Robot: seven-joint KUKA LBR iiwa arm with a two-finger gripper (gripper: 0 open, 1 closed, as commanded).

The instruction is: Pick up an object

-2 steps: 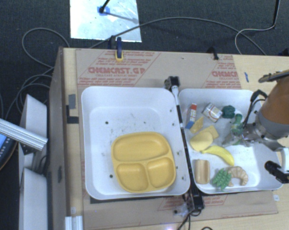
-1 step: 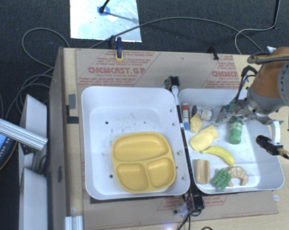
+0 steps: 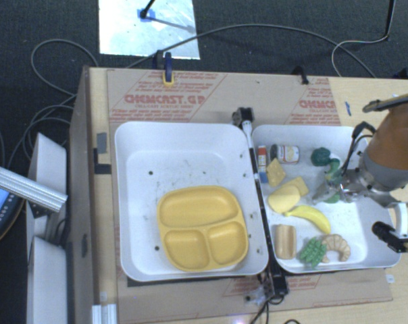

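The banana (image 3: 309, 217) lies slantwise, its long axis running upper-left to lower-right; the gripper (image 3: 334, 192) hovers just above-right, its grip apparently indiscernible.

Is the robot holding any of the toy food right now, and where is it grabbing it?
It cannot be told. The gripper is low in the right bin, near the banana, but the view is too blurry to show anything in it.

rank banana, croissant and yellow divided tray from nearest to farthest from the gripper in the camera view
1. banana, in the right bin, just lower left of the gripper
2. croissant, near the right bin's front edge
3. yellow divided tray, in the left bin
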